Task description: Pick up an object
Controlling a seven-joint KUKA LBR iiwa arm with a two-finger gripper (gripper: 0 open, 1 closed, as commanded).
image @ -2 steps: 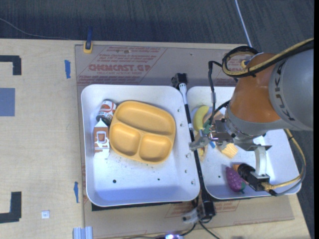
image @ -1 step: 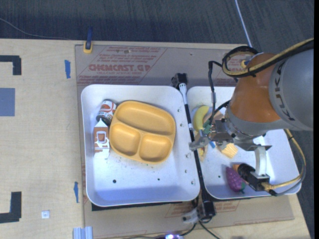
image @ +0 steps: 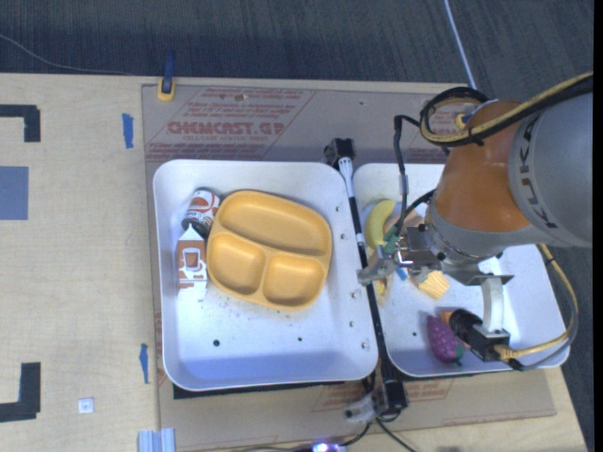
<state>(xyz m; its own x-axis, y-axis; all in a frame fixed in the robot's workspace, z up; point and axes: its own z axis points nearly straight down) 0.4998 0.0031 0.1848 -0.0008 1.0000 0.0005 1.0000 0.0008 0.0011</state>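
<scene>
Arm point(image: 490, 186) overhead; jaws point(image: 382, 264) just below banana point(image: 379, 220)

Two white bins point(image: 188, 347); one yellow divided tray point(image: 268, 248); one bottle point(image: 194, 238); one banana point(image: 380, 222); one purple object point(image: 441, 337).

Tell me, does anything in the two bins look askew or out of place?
Yes. In the left bin, the yellow tray sits at a slant to the bin's walls and lies partly over a tube, so it cannot rest flat. The right bin's items look ordinary.
</scene>
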